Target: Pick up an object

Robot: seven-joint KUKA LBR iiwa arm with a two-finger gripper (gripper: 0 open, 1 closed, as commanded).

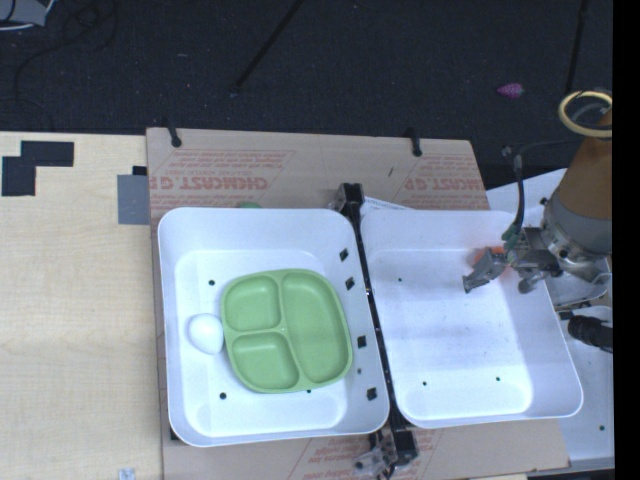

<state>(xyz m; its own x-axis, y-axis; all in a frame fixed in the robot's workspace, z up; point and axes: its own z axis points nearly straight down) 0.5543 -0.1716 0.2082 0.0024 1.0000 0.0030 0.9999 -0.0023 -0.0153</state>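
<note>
A light green divided plate (286,329) lies in the left bin (190,238). Touching its left rim is a small white ball (206,333). My gripper (500,279) hangs low over the upper right part of the right bin (450,408), far from both objects. Its two dark fingers (477,278) are spread apart, and the bin floor shows between them. A small orange-red bit (491,256) sits just above the fingers; I cannot tell whether it is a loose object or part of the hand.
A black divider (365,308) runs between the two bins. Both rest on a cardboard sheet (300,173). The arm's grey and orange body (590,198) stands over the right bin's right rim. A wooden bench top (70,308) lies to the left.
</note>
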